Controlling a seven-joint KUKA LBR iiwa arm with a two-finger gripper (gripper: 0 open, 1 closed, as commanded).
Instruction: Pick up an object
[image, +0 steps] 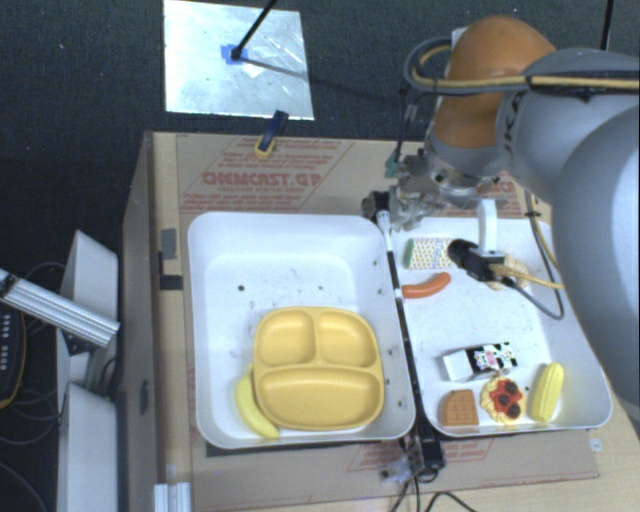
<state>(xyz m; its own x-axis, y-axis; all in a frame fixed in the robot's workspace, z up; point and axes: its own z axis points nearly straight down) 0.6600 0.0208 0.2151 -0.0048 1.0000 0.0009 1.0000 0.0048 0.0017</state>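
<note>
1. Brown cardboard with red lettering covers the bench (290, 172), and two shallow white bins sit on it side by side in the middle of the frame.
2. Lower in the left bin (230, 260) lies a yellow plastic divided tray (318, 366), with a yellow toy banana (250, 406) touching its lower left edge.
3. Along the bottom of the right bin (575, 385) I see a black-and-white patterned box (480, 360), a brown waffle-like square (459, 407), a round toy pizza (502, 397) and a yellow corn cob (546, 390), close together.
4. Higher up, near the divider, an orange toy sausage (425, 286) lies just below a small dotted white packet (427, 252).
5. From the upper right the grey arm (590, 140) reaches in; its pincer (412, 205) hangs over the top of the divider, and I cannot tell whether it is spread or clenched.
</note>
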